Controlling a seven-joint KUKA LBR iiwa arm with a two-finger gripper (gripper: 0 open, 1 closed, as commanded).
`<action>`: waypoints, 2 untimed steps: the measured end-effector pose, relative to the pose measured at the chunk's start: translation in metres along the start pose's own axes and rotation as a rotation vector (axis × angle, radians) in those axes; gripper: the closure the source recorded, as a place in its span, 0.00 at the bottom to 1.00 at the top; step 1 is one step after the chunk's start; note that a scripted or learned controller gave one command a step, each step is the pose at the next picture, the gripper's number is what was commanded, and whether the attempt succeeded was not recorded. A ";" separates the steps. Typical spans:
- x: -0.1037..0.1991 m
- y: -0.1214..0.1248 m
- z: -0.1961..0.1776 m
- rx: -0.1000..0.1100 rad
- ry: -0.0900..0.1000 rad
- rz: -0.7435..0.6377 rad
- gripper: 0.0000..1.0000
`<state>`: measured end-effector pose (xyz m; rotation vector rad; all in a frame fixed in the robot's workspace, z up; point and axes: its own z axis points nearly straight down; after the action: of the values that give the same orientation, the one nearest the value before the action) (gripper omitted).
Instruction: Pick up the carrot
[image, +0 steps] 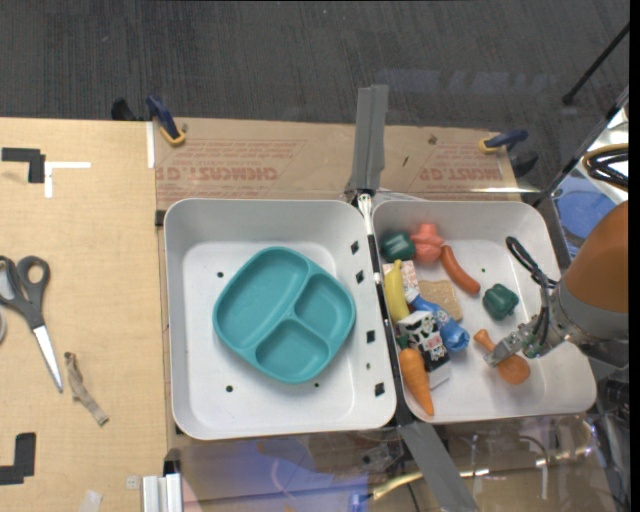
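Carrot (416, 381) lies left of the gripper (508, 348) — well apart.

Carrot (416, 380) at right bin's (560, 400) lower left; teal plate (285, 315) in left bin (190, 300).

Bench (80, 300) topped with tan cardboard. Two shallow white bins side by side on it: left bin (190, 330), right bin (560, 385), touching along the middle. Scissors (30, 310) lie flat near the bench's left edge, a small strip of tape (85, 385) just beside them.
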<state>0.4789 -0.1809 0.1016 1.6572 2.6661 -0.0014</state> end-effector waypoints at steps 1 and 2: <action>0.045 0.020 0.011 0.004 0.003 0.364 1.00; 0.071 0.033 0.010 0.004 0.002 0.656 1.00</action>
<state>0.4769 -0.1028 0.0917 2.4306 1.9923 -0.0044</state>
